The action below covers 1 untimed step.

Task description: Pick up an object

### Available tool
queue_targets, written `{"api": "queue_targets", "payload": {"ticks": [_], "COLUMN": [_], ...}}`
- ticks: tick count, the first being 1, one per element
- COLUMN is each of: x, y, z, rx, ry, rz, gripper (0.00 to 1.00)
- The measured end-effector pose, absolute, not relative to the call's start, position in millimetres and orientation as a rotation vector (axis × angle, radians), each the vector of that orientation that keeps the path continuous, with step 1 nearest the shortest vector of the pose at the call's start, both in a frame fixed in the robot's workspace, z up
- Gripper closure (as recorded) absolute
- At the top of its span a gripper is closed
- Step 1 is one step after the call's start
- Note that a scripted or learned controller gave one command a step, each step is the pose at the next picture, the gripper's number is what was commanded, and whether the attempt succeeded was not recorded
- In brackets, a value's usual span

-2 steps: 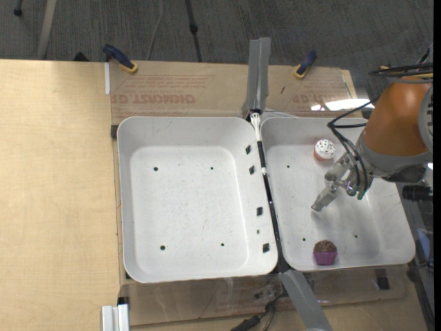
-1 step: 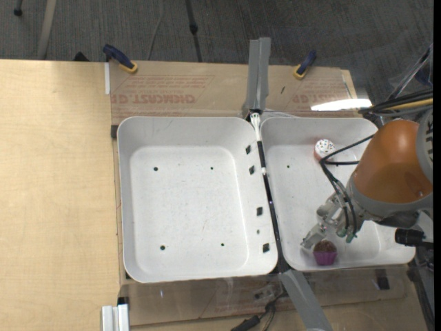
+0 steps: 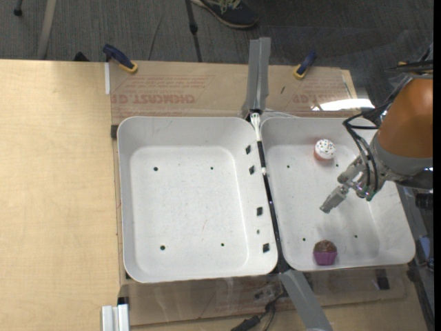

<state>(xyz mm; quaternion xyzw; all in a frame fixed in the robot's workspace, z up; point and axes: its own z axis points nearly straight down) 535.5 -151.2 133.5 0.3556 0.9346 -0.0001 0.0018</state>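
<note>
**Arm poised over the right bin, nothing in hand**

The gripper [image 3: 335,200] hung above the floor of the right bin [image 3: 386,254], fingers slightly parted, with no object between them. Two candidates lay in that bin: a pink cupcake with white sprinkled top [image 3: 324,149] near the far side, and a purple cupcake with brown top [image 3: 325,252] close to the near rim. The gripper sat between them, well apart from both. The left bin [image 3: 131,185] offered no target. To do the pick well, the arm would probably need to choose one cupcake, centre the fingers directly over it, open wide enough to straddle it, then descend squarely; the purple one's closeness to the rim could crowd a finger.
</note>
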Motion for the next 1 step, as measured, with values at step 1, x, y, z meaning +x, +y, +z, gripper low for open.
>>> {"api": "queue_targets", "payload": {"ticks": [1], "x": [477.1], "y": [-105.9], "z": [91.0], "rx": [1.42], "ry": [2.805], "rz": [-0.001], "gripper": [0.0]}}
